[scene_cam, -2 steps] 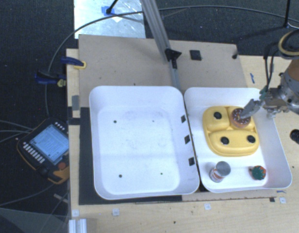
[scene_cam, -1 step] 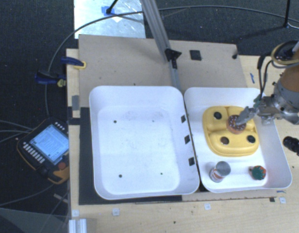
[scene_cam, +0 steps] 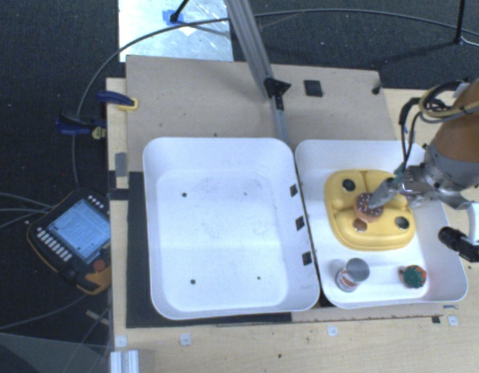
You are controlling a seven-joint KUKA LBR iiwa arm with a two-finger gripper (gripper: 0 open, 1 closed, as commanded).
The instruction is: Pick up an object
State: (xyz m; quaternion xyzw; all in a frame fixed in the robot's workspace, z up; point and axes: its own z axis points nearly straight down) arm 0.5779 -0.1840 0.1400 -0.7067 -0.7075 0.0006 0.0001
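In the right bin (scene_cam: 317, 169) lies a large yellow moulded object (scene_cam: 372, 224) with dark holes. On its top sits a small brown ring-shaped thing (scene_cam: 365, 205). My gripper (scene_cam: 379, 197) reaches in from the right and hangs just over that ring, low on the yellow object. Near the bin's front wall stand a small grey and orange can (scene_cam: 351, 273) and a small green and orange ball-like object (scene_cam: 413, 275).
The left bin (scene_cam: 158, 162) lies beside the right one, their walls meeting at the middle. A metal pole (scene_cam: 251, 37) slants in from the top. A teach pendant (scene_cam: 72, 238) and cables lie off the bench at left.
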